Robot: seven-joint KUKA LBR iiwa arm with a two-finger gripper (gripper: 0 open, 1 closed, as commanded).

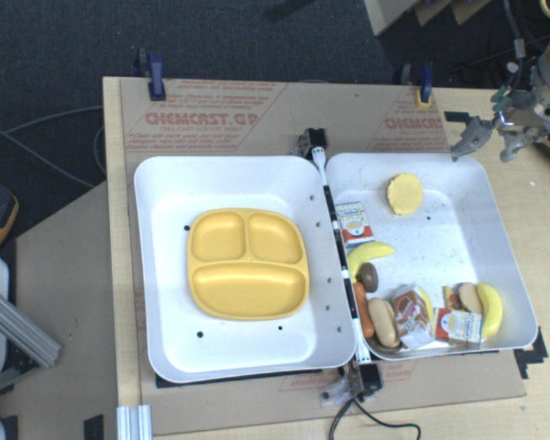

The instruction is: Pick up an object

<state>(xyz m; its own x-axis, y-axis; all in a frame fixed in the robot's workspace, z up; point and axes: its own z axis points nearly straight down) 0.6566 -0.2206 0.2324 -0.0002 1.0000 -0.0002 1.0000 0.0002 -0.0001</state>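
Your bench (257, 108) is a board clamped at the back corners over dark carpet, with two shallow white bins side by side on it. The left bin (165, 191) holds a yellow divided plate (247, 264). The right bin (495, 236) holds all the candidates: a round yellow cracker (405, 193) lying alone near the back, a small packet (352, 222), a banana (370, 254), a brown round piece (368, 277), a hot dog (382, 321), wrapped snacks (412, 312) and a second banana (491, 308) along the front wall.

The gripper (488, 140) hangs at the back right corner of the right bin, jaws spread apart and holding nothing. By my reading the pick has not begun: you have yet to choose an item, descend, close and lift.
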